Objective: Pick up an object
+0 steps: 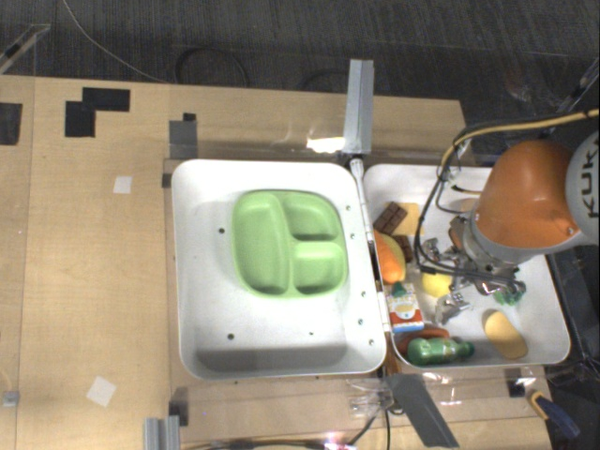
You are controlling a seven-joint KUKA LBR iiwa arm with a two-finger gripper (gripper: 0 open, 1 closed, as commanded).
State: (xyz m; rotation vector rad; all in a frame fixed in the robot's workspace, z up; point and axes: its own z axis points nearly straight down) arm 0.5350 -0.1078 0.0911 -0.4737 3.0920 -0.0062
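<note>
The arm's orange band (530, 195) hangs over the right bin (553, 345). Below it my gripper (459, 293) sits low among the objects, right beside a yellow item (435, 284). Along the bin's left side lie a brown block (389, 218), an orange fruit (390, 261) and a small red-and-white carton (405, 309). A green bottle (438, 350) lies on its side at the front. A tan rounded piece (506, 334) rests at the front right. A small teal piece (511, 295) shows just under the wrist. The wrist hides much of the bin's middle.
The left bin (206, 326) holds a green divided plate (286, 242). A metal post (358, 106) stands behind the rim between the two bins. Black and yellow cables (441, 190) loop off the wrist over the right bin's back.
</note>
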